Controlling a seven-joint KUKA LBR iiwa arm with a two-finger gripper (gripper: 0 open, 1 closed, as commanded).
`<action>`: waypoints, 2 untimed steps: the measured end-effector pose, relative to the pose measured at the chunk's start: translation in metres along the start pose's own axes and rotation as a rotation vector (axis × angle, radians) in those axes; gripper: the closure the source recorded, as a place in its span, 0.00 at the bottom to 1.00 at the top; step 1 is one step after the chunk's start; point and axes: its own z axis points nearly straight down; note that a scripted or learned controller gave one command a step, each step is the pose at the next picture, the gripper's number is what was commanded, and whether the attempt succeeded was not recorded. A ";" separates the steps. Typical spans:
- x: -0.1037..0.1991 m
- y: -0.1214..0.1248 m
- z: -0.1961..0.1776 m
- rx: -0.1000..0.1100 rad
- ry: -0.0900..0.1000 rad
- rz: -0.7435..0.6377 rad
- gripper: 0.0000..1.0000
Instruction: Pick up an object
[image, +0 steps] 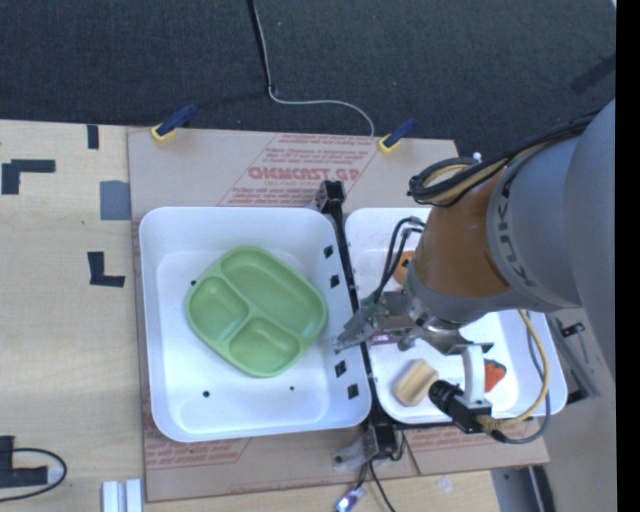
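Observation:
My gripper (383, 330) hangs low over the left side of the right bin (530, 400), close to the divider between the two bins. Just below it in the view lies a tan, roll-shaped object (414, 381), slightly apart from the gripper. A small red object (495, 375) rests further right in the same bin. An orange object (401, 266) peeks out behind the wrist, mostly hidden by the arm. The orange-banded wrist covers much of this bin.
The left bin (170, 300) holds a green divided plate (257, 311). Black clips (330, 195) sit along the rim between the bins. A cable loop (535, 370) hangs off the wrist over the right bin.

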 end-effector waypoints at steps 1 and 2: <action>-0.004 0.000 -0.012 -0.001 -0.002 0.005 1.00; 0.067 0.038 -0.045 -0.010 -0.001 -0.002 1.00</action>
